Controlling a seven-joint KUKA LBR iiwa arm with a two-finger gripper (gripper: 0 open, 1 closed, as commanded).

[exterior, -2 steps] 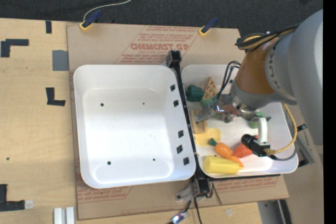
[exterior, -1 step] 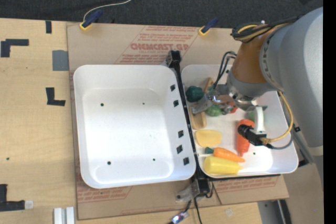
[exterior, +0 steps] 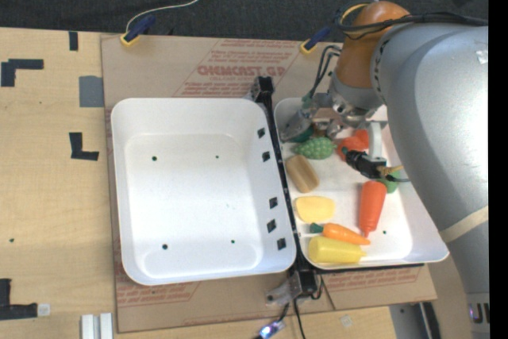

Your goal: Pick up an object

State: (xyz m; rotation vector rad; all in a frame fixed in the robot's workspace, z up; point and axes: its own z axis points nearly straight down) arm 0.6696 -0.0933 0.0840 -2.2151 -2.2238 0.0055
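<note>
The gripper (exterior: 317, 123) hung low over the far end of the right bin (exterior: 421, 250), and whether it was released or clenched could not be told. A green bumpy toy (exterior: 316, 148) lay just below it, touching or nearly so, with a tan piece (exterior: 302, 172) nearer the camera and an orange carrot (exterior: 371, 205) off to its right

Wooden bench (exterior: 48, 171) bearing a cardboard sheet (exterior: 230, 71); two white bins, left (exterior: 190, 186) and right (exterior: 397, 242), rest side by side upon it.
</note>
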